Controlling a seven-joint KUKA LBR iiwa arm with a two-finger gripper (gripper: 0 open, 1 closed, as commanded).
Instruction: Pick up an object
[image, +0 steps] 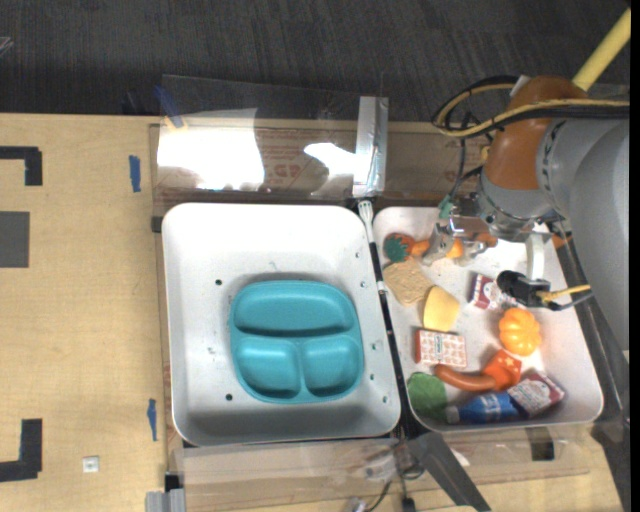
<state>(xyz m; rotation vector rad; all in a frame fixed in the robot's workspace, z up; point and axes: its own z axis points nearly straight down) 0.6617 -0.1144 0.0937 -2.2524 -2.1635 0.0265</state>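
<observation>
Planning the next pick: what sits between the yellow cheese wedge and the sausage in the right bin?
In the camera view, a small red-and-white carton lies between the cheese wedge and the sausage.

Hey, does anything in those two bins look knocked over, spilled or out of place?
Nothing stands out. The teal tray lies flat in the left bin. The right bin holds a loose jumble of toy food, all inside its rim, with the gripper low over its far corner.

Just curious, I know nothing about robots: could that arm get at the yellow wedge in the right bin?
Probably yes. The yellow wedge lies uncovered, nothing on top of it, and the gripper hangs close above the same bin.
</observation>
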